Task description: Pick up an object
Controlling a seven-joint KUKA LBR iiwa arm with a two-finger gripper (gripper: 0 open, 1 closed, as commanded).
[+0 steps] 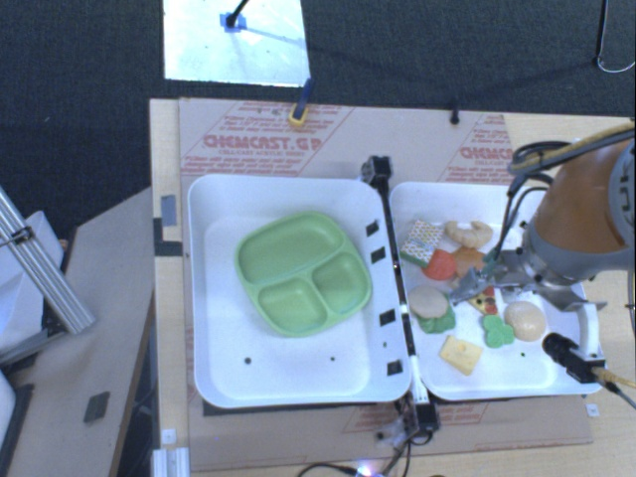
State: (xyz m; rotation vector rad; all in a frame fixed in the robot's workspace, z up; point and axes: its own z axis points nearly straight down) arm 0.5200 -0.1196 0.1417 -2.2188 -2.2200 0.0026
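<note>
The right bin (437, 381) holds several toy foods. Among them are a chequered packet (422, 237), a tan pretzel shape (469, 233), a red piece (440, 263), an orange piece (467, 259) and a tan round on a green leaf (430, 304). A yellow cheese wedge (460, 354), a green clover shape (499, 332) and a cream egg (525, 319) are there too. My gripper (471, 288) is low in this bin, over a small red and yellow piece (486, 303), between the orange piece and the tan round. Nothing is visibly lifted.
The left bin (229, 366) holds a green three-compartment plate (303, 271). A black clipped divider (390, 266) runs between the bins. The arm's orange band (581, 207) and grey wrist hang over the right bin's right half. A black fitting (568, 354) sits near that bin's front right corner.
</note>
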